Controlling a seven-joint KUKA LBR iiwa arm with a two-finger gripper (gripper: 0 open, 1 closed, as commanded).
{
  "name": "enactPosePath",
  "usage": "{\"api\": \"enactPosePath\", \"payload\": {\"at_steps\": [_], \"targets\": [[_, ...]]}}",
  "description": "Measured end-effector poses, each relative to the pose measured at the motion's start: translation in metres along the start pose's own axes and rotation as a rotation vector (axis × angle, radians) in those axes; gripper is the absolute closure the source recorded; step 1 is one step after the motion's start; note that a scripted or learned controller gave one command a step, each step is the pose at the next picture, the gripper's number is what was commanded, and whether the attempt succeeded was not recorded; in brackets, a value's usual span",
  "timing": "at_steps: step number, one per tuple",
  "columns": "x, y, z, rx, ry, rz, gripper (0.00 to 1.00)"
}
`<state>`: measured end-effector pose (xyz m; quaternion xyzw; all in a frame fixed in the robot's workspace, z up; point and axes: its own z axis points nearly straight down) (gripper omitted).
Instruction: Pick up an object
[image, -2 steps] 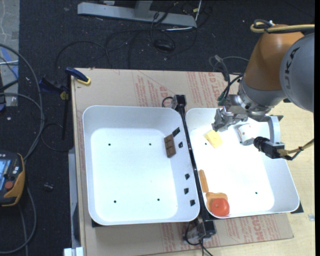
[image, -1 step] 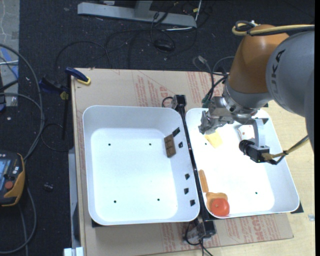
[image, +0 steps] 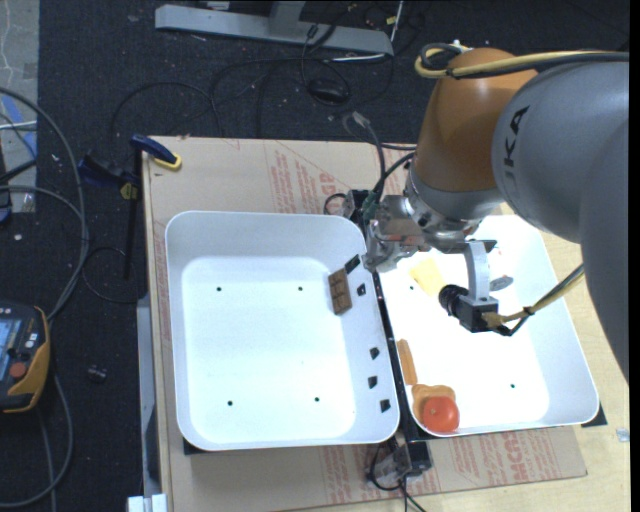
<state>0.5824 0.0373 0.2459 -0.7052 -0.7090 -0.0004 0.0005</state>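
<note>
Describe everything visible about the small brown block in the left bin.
The brown block is a small, dark, flat rectangular piece with lighter marks on its face, material unclear. It lies tilted against the inner right wall of the left bin, near the divide between the bins, below the arm's wrist. Nothing grips it.

- The grey arm (image: 560, 130) carries dark letters on its casing, up and to the right of the gripper (image: 385, 248); "KA" reads, the start of the word being hidden behind the orange band (image: 470, 110).
- The bench board (image: 300, 175) bears red printed lettering up and left of the gripper, too faint and slanted to read.
- More red lettering runs along the board's near edge, far below the gripper, also unreadable.
</note>
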Motion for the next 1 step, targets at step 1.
{"api": "enactPosePath", "payload": {"at_steps": [1], "targets": [[0.0549, -0.0114, 0.0142, 0.001, 0.0, 0.001, 1.0]]}}
